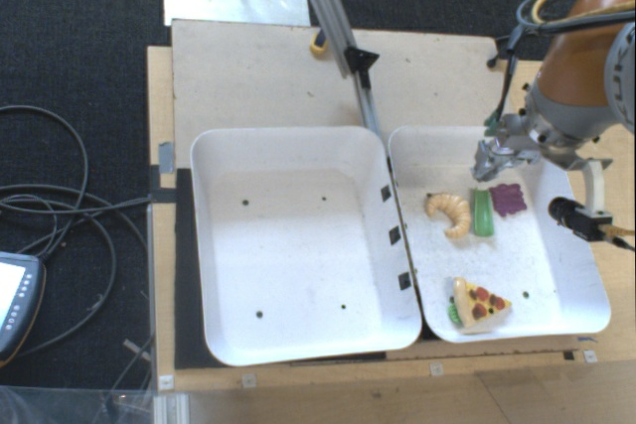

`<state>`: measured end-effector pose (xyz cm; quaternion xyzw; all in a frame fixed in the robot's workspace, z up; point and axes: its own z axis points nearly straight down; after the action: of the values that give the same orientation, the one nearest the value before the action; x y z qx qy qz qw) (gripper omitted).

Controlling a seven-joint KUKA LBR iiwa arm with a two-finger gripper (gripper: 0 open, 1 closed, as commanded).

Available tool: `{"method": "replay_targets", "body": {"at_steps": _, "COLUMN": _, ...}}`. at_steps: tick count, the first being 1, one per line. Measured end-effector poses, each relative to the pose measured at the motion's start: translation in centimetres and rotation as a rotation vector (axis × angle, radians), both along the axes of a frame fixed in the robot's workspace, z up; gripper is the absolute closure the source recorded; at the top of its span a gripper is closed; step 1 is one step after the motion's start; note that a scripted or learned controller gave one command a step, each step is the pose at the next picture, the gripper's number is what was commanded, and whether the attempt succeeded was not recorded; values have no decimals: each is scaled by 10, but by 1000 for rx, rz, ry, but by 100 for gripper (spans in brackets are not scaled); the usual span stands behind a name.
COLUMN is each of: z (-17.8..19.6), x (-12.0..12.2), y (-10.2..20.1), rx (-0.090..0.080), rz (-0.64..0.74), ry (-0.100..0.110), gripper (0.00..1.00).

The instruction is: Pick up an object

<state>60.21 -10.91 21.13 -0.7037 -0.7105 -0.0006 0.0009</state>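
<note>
over the right bin (581,308), near its back wall, the jaws (485,166) hang just above the green piece (483,212), with the arm (586,65) reaching in from the right. whether the jaws are parted or closed i cannot tell from this angle; nothing shows between them. this looks like the approach step: the tool is lined up over a cluster but has not taken anything yet.

the likeliest target is the green piece, lying upright in the view, with the croissant (450,213) touching or just beside its left edge and the purple piece (509,199) just beside its right. that crowding is the difficulty. the next move calls for a straight descent with the jaws straddling the green piece across its narrow width, or a neighbour may be pinched or shoved aside.

the pizza slice (481,304) lies well apart, near the front wall, and would be an easier, freer pick. the left bin (214,154) sits alongside on the surface (248,74), out of the way.
</note>
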Motion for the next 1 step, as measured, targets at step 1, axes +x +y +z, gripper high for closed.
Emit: {"method": "replay_targets", "body": {"at_steps": 1, "z": -6, "x": -7, "y": 48, "rx": 0, "rz": 1, "ry": 0, "gripper": 100}}
